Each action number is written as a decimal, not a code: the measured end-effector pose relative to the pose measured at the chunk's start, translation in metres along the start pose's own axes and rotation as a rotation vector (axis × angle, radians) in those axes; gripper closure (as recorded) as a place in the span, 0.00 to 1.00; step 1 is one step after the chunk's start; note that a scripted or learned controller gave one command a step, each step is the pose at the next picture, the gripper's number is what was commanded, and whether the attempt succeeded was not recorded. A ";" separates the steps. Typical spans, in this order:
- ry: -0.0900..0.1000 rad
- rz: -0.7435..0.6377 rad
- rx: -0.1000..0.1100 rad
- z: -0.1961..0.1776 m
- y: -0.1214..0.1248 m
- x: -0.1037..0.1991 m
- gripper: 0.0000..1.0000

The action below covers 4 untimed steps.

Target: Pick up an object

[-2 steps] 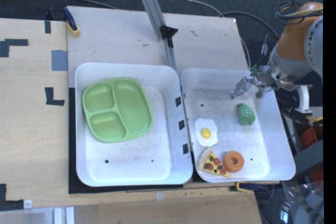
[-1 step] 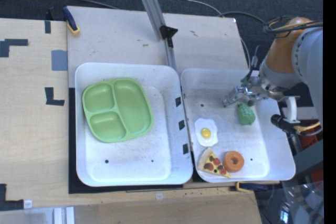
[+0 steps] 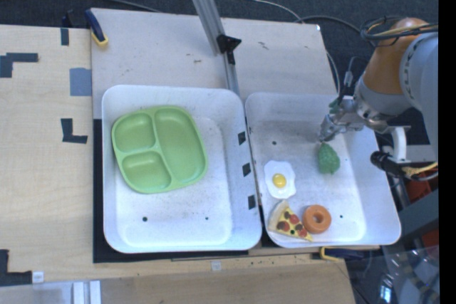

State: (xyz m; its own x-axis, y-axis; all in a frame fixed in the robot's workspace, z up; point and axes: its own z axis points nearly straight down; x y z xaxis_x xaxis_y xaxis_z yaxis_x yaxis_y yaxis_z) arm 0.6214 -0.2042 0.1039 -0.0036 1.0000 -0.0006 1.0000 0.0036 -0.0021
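Landmark = the fried egg [image 3: 281,179], lying in the right bin [image 3: 370,224].

Tool [image 3: 330,133] sits up and to the right of the egg, low over the bin floor, w/ the green broccoli-like piece [image 3: 328,159] right beneath its tip, touching or nearly so. That green piece, just right of the egg and a bit higher, looks like the pick target. Can't tell whether the tool is clenched or released, or whether it has anything: the view is too coarse at the tip.

Other items rel. to the egg: pizza slice [image 3: 288,222] just below it, donut [image 3: 317,218] below and to the right, close beside the pizza. Green divided plate [image 3: 158,148] is well to the left, in the left bin [image 3: 128,235].

Doing the step well, imo: centre over the green piece's widest part, come straight down, close firmly, as it's lumpy and could squirt sideways. Keep clear of the bin's right wall. Lift slowly, vertical, and check it's actually coming up before moving off.

Labels/writing: none readable on the toys, bins or surface [image 3: 43,153]; only dark tape marks on the wood.
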 end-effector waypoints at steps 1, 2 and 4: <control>-0.001 0.001 -0.007 -0.063 0.003 0.003 1.00; -0.001 0.002 -0.007 -0.117 0.004 0.003 1.00; 0.002 -0.003 -0.001 -0.121 0.030 0.110 1.00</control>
State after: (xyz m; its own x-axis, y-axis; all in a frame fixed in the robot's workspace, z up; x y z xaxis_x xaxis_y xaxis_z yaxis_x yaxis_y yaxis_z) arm 0.6513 -0.0943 0.2244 -0.0065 1.0000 0.0013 1.0000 0.0065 -0.0012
